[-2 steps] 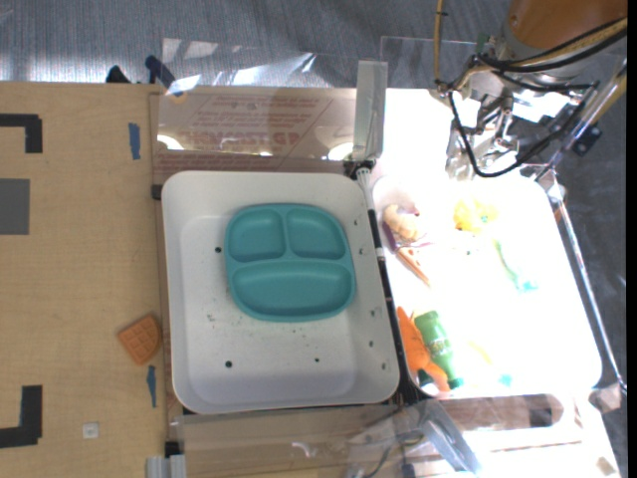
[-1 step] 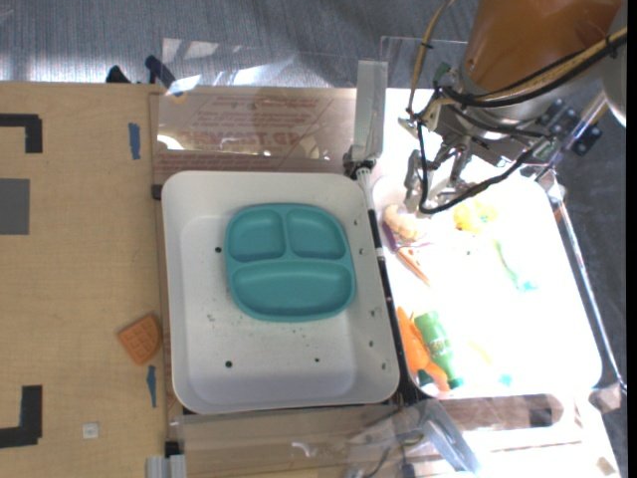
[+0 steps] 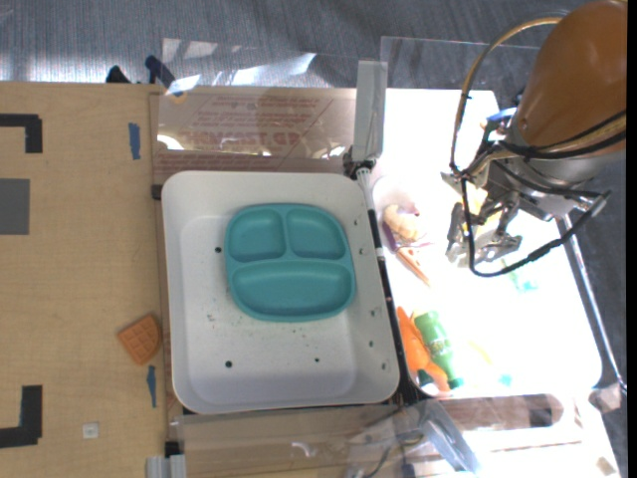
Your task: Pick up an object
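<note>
Tool (image 3: 480, 239) hangs over the right bin (image 3: 557, 361), upper-middle area, arm coming in from the right with cables looped around the wrist. Can't tell whether it's released or clenched: glare and cabling hide that; nothing visibly held. Right bin is heavily overexposed, so contents are partly washed out. Along its left wall: a pale pinkish object (image 3: 401, 223) near the top, a thin orange piece (image 3: 413, 265) just below it, then a green bottle-like item (image 3: 434, 342) beside an orange carrot-like item (image 3: 416, 352) near the lower left corner, both tight against the divider. A few small teal bits (image 3: 524, 284) sit right of the tool. Middle and right of that bin look open, the most free room around the tool. Left bin (image 3: 189, 267) carries a teal sectioned plate (image 3: 290, 262), roughly centred, with clear margin to all four walls. A small waffle-like brown piece (image 3: 140, 338) lies outside on the cardboard desk (image 3: 70, 267), just left of the left bin's edge.
</note>
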`<state>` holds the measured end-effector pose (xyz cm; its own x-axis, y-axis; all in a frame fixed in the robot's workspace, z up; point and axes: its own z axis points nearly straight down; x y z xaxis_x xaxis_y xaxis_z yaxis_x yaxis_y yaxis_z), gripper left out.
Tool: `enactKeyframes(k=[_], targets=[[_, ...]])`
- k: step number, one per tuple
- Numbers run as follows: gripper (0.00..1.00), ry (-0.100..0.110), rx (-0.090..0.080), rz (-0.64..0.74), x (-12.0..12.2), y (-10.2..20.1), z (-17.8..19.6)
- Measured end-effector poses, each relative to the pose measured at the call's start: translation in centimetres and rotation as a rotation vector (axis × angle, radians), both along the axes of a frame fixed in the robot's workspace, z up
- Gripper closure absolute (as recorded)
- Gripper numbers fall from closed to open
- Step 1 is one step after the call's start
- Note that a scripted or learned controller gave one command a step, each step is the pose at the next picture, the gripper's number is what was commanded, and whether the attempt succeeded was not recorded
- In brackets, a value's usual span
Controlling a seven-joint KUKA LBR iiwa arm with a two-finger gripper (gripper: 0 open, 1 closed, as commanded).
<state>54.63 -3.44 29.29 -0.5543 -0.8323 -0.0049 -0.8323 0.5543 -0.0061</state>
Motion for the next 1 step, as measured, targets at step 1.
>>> enactKeyframes(k=[1], targets=[[1.0,-0.002,0.006,-0.192,6.24,6.71,1.2]])
